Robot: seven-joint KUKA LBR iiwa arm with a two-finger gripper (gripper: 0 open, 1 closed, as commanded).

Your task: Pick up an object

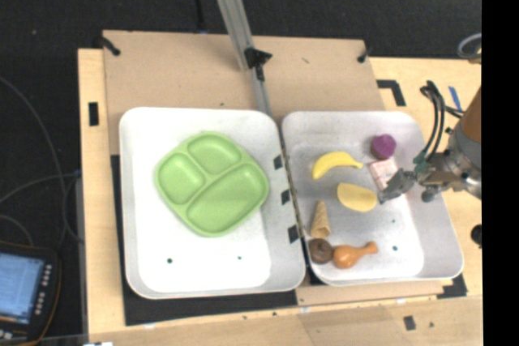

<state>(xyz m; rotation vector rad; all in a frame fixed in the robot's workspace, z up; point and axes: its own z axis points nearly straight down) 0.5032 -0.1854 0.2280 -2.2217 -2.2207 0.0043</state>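
Note:
The right bin (405,255) holds a yellow banana (334,164), a purple ball-like piece (383,146), a small pink-and-white block (383,171), a yellow oval piece (356,197), an ice-cream cone (320,219) with a dark brown end, and an orange-brown drumstick (353,254). My gripper (395,185) reaches in from the right and sits low in the bin, just right of the yellow oval piece and below the pink block. Nothing shows between its fingers.
The left bin (154,255) carries a green divided plate (212,183). A metal pole (231,8) rises behind the bins. The arm's wrist and cables (442,162) hang over the right bin's right edge. A screen (24,288) lies at the lower left.

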